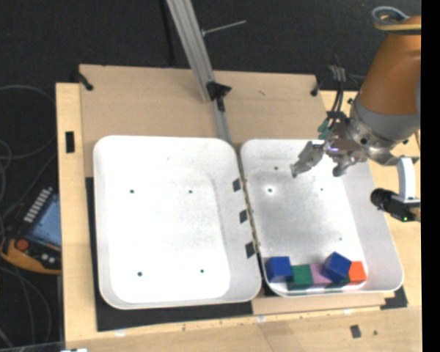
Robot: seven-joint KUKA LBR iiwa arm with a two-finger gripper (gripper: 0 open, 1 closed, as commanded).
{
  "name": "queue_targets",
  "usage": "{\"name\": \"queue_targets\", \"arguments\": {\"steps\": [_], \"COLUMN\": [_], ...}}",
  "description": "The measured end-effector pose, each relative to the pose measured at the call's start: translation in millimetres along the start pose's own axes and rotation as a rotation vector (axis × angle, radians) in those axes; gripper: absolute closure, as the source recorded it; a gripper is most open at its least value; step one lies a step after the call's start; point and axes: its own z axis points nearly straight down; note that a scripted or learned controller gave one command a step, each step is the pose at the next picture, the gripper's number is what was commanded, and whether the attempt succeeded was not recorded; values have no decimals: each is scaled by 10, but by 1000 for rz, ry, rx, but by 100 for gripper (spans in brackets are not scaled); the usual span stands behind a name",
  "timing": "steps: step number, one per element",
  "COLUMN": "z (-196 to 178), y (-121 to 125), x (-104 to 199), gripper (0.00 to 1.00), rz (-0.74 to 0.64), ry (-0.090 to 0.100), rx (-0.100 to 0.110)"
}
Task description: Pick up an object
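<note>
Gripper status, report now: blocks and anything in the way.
Gripper open, holding nothing, over far end of right bin. Blocks bunched along that bin's near wall, untouched. Nothing between gripper and blocks.

blocks crowd near wall, rest open

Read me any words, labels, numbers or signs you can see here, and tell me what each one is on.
No readable text.
The handheld pendant at the far left has a lit screen and rows of keys, too small and blurred to read.
The two white bins, the blocks and the gripper carry no visible lettering.
</note>
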Motion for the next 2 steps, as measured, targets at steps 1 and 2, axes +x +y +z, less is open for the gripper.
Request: {"name": "queue_targets", "arguments": {"steps": [1, 2], "z": [-607, -52], "y": [-64, 132], "x": [127, 523], "gripper": [0, 0], "rz": [-8, -9], "ry": [-1, 0], "rx": [-6, 6]}}
